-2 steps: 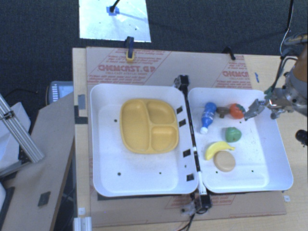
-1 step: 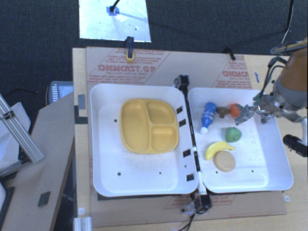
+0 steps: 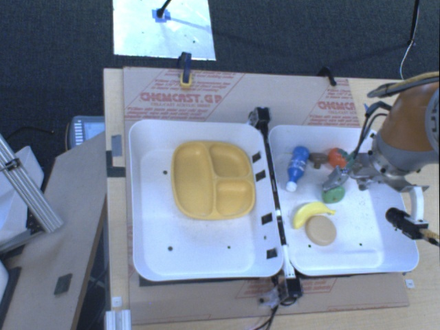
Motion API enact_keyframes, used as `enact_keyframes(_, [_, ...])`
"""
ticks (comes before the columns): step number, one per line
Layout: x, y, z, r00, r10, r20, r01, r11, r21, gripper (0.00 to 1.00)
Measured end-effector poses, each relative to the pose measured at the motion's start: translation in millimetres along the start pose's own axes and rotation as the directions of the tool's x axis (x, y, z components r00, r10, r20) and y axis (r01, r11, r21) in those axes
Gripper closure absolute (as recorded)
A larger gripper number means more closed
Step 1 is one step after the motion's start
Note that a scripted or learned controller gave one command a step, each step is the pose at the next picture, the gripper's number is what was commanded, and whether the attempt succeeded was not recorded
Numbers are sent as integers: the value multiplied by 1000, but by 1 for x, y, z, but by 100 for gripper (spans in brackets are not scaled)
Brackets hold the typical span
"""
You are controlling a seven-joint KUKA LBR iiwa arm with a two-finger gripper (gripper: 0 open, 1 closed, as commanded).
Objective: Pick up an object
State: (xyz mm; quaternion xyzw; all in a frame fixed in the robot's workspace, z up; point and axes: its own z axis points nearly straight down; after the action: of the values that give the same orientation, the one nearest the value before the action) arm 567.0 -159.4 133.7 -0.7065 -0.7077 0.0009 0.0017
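Note:
My gripper (image 3: 337, 180) hangs low in the right bin (image 3: 385, 253), reaching in from the right under the orange-banded wrist. It sits directly over a small green object (image 3: 333, 195), whose top edge it hides. Just behind it lies an orange and brown toy (image 3: 330, 158). A blue bottle with a white cap (image 3: 296, 166) lies to the left of the gripper. Nearer the front are a yellow banana (image 3: 311, 212) and a tan round disc (image 3: 321, 232), the two touching each other.
The left bin (image 3: 148, 246) holds a yellow divided plate (image 3: 212, 180). A black-clipped divider (image 3: 269, 184) runs between the bins. The arm's body covers the right bin's far right side, and a black part (image 3: 405, 223) sticks out near that bin's right wall.

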Motion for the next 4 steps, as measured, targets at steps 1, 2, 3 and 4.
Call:
enact_keyframes(1, [0,0,52,1000,1,1,-1,1000,-3,0])
enact_keyframes(2, [0,2,37,1000,2,3,-2,1000,-9,100])
enact_keyframes(3, [-5,-4,-21,1000,3,3,-3,1000,-10,100])
enact_keyframes(4, [-13,1,-82,1000,-1,4,2,1000,-11,100])
